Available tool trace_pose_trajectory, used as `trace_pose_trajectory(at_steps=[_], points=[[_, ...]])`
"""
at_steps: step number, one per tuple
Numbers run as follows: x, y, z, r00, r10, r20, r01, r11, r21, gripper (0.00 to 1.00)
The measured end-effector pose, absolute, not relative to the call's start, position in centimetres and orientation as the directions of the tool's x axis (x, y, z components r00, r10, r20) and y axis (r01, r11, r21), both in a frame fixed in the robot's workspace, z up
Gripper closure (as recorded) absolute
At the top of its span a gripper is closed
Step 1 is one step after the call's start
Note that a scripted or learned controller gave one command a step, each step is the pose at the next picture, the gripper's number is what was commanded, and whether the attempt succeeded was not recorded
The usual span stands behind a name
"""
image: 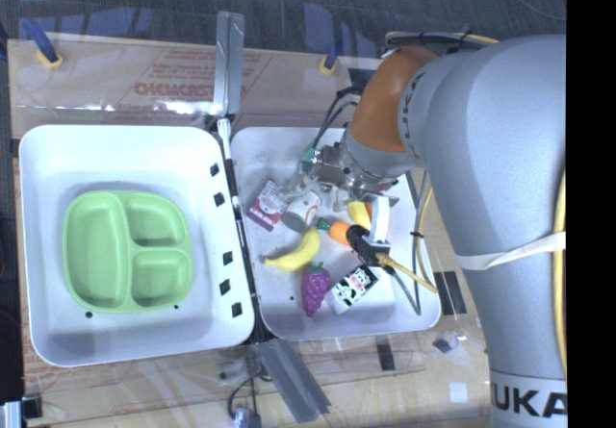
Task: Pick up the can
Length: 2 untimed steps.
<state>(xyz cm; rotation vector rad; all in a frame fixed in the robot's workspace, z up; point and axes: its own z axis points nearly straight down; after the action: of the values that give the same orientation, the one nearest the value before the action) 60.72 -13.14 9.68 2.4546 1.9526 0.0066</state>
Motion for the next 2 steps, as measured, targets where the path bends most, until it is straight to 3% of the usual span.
trace_pose_trajectory(at_steps=[1,2], points=[[60.8,-12.9,10.8,0.221,0.975,0.003,0.975,-0.221,0.007,1.0],[62.5,-5.1,19.1,0.4,0.916,-0.001,0.916,-0.4,-0.004,1.0]])
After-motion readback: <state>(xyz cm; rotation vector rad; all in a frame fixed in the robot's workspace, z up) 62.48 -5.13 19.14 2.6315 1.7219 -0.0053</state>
